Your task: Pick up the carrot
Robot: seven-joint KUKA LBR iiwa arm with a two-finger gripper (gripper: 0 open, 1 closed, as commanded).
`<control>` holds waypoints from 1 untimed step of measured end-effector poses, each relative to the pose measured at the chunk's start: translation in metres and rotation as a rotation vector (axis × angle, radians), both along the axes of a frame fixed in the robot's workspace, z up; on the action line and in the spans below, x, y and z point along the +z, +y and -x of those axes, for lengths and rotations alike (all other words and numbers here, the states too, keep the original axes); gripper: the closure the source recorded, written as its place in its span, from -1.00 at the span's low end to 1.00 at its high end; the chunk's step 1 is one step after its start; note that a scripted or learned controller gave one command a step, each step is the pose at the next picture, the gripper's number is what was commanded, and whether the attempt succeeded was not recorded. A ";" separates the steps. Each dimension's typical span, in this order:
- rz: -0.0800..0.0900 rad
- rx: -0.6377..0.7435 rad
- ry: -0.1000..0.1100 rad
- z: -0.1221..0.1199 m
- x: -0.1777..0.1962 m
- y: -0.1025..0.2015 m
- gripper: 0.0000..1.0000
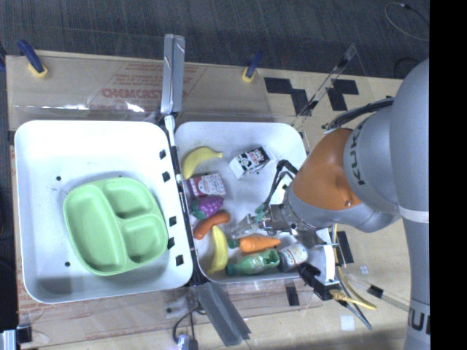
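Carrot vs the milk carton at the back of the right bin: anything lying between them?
In the camera view, only bare white bin floor lies between the carrot and the milk carton.

Robotics lab, KUKA arm (394,159), clamped cardboard-covered bench (87,79), two white bins (29,195), toy food

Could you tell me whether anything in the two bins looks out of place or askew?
Nothing looks spilled or damaged. The toys, including the carrot, bottle and two bananas, lie jumbled in the right bin, while the green tray sits slightly skewed in the left bin.
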State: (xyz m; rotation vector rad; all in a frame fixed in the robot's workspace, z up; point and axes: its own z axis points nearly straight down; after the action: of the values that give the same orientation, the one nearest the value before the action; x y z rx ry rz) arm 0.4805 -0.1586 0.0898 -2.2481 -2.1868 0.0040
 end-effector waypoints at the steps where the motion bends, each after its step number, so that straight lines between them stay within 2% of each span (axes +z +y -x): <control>1: 0.001 0.024 -0.004 0.004 0.001 -0.035 -1.00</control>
State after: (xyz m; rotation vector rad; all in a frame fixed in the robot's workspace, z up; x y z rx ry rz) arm 0.4769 -0.1938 0.0905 -2.2246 -2.2157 0.0011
